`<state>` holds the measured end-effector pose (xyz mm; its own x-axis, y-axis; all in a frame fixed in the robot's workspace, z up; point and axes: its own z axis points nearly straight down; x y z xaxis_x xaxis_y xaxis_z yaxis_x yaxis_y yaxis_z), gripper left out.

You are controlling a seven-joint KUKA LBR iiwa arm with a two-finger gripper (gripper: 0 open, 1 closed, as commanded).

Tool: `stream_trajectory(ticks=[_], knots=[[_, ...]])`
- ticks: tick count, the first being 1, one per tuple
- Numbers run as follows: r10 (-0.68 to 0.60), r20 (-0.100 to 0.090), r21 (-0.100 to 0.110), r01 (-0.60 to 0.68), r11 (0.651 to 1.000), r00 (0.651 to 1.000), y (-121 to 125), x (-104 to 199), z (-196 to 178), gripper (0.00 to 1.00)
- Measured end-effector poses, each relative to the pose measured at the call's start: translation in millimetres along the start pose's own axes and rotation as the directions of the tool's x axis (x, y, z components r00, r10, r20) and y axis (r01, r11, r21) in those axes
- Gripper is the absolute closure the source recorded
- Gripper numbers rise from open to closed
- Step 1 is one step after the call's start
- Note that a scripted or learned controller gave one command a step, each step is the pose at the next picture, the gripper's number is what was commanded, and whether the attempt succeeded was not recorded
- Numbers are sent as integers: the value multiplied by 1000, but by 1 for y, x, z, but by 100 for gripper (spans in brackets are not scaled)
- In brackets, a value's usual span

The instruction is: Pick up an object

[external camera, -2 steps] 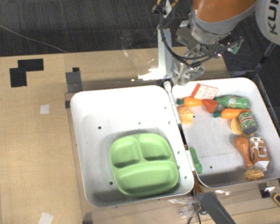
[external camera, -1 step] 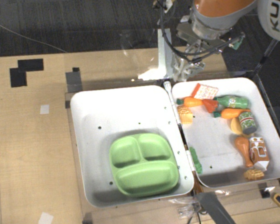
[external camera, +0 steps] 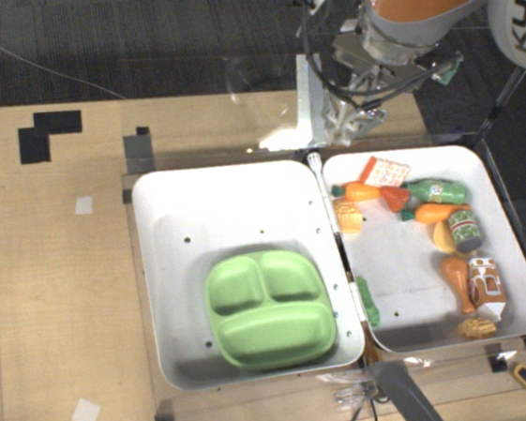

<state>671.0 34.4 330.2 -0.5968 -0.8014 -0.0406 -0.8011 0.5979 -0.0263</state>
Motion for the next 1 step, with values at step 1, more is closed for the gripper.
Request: stream_trajectory(ticks=[1], knots=[[124,-37,-17,-124,992,992,38,70,49,100]])
